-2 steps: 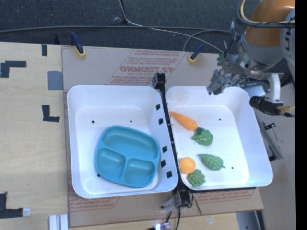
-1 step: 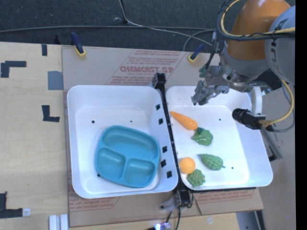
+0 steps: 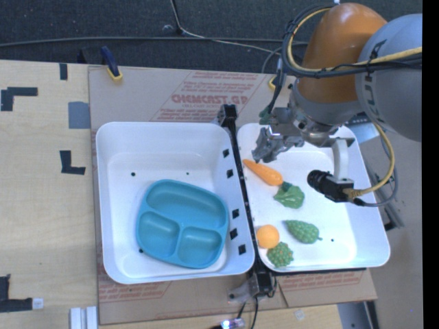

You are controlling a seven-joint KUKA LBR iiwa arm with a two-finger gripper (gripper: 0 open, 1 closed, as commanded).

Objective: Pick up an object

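Two white bins side by side. The left bin (image 3: 110, 184) holds a blue divided tray (image 3: 182, 223). In the right bin (image 3: 367, 249) lie a carrot (image 3: 263, 172), a broccoli floret (image 3: 290, 196), an orange (image 3: 267, 236) and two further green vegetables (image 3: 302, 231) (image 3: 280, 254). The gripper (image 3: 266, 149) hangs just above the carrot's upper end (finger state cannot be told, nothing seen grasped).
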